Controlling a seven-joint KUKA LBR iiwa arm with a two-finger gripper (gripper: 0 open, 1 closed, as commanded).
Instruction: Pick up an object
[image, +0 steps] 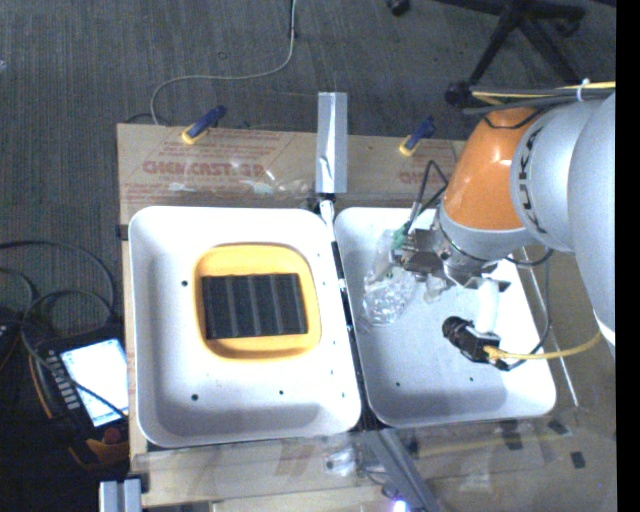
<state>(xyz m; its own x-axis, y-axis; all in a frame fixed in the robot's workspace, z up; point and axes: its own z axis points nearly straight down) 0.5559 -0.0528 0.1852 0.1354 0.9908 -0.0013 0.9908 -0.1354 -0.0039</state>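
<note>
Dark carpet surrounds the bench (230, 165), a brown board with two blue clamps at its far edge pinning it steady. On it sit the left bin (150, 240) and the right bin (520, 390) side by side, their shallow walls presumably there to keep loose items from sliding off. The arm's pincer (415, 255) hangs low over the right bin's far corner; whether it is open or closed cannot be told. Just beside and below the pincer, apparently touching it, lies a clear crinkled plastic object (385, 290), glassy and shapeless, likely the target. Well away from the pincer, across the divider, a yellow tray with a dark ribbed insert (255, 305) rests flat in the left bin.
</note>
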